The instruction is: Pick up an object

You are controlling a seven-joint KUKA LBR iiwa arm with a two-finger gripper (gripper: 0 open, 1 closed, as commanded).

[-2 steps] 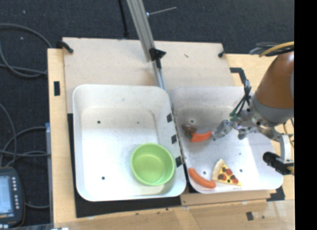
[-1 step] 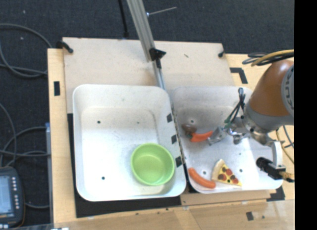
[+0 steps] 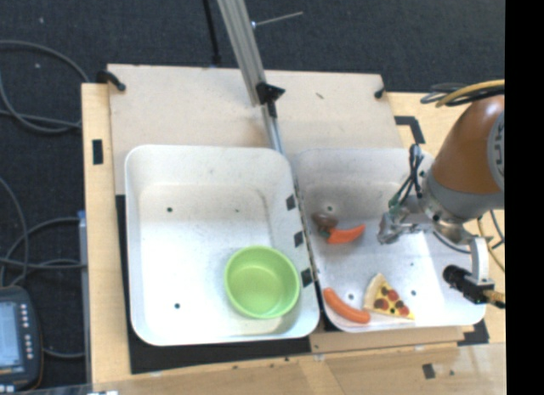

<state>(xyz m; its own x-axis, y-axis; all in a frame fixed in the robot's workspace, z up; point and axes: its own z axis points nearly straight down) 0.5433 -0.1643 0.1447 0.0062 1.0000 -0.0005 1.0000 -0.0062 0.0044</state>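
Green bowl (image 3: 262,280): in left bin (image 3: 170,172), beside the divider.
Carrot (image 3: 345,234): right bin (image 3: 357,168), centre.
Gripper (image 3: 389,230): just right of carrot; finger state cannot be told.
Pizza slice (image 3: 388,298): right of hot dog (image 3: 346,307).

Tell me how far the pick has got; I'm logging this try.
Nothing looks picked yet. The gripper sits low over the right bin, beside the small orange carrot. The hot dog, pizza slice and green bowl lie untouched. Grasping and lifting remain.
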